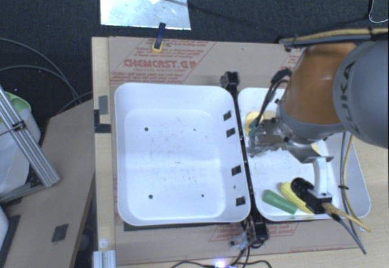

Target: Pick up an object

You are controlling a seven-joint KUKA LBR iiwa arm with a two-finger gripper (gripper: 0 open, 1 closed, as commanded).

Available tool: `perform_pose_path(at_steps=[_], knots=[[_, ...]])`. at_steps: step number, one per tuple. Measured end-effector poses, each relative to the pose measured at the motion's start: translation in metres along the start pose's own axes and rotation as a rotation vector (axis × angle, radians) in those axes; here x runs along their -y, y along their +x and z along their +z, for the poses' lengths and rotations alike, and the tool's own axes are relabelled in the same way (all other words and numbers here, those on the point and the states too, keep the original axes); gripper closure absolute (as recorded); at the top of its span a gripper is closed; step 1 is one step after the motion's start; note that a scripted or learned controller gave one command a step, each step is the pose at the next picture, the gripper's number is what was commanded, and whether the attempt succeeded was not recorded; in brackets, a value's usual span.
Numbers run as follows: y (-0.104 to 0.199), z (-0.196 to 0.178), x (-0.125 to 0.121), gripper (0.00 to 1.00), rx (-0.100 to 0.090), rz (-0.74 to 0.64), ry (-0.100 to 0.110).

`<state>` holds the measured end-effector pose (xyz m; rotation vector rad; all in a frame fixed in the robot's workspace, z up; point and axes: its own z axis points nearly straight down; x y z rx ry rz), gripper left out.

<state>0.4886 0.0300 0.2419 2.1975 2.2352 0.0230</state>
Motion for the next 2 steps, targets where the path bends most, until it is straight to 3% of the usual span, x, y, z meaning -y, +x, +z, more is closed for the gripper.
perform_pose_path(at_steps=[1, 2], knots=[[0.068, -0.154, -0.036, 1.0, -0.001, 0.003, -0.006], [0.139, -0.166, -0.099, 1.0, 0.002, 0.007, 0.007]])
